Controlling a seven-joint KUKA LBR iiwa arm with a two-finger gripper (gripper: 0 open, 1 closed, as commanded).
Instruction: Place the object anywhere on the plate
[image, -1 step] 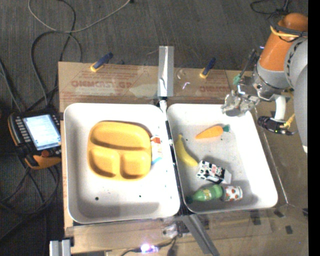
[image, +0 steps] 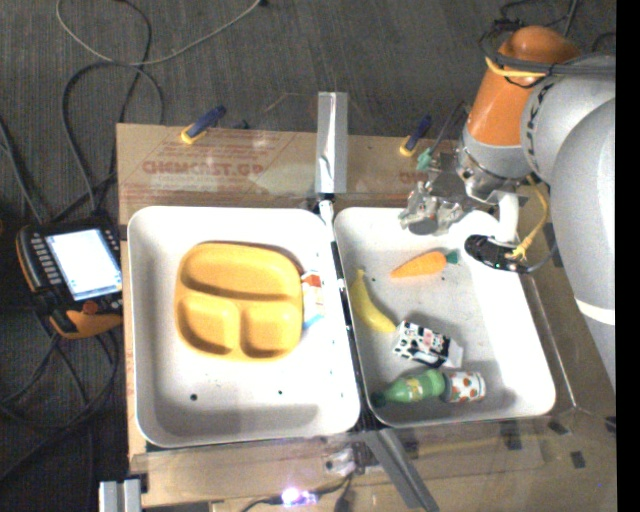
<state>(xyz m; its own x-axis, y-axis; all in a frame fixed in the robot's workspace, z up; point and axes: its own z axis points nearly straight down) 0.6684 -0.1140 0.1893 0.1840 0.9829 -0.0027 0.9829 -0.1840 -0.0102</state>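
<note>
A yellow divided plate (image: 240, 298) lies in the left bin (image: 160, 400). In the right bin (image: 520, 380) lie an orange carrot (image: 420, 264), a yellow banana (image: 368, 304), a black-and-white carton (image: 427, 343), a green bottle (image: 418, 386) and a small red-and-white can (image: 466, 385). My gripper (image: 432, 212) hangs over the back edge of the right bin, just behind and above the carrot. Nothing shows between its fingers.
A red, white and blue small object (image: 313, 296) lies against the plate's right edge in the left bin. A metal post (image: 331, 150) stands behind the divide between the bins. A handheld pendant (image: 75, 265) rests left of the bench.
</note>
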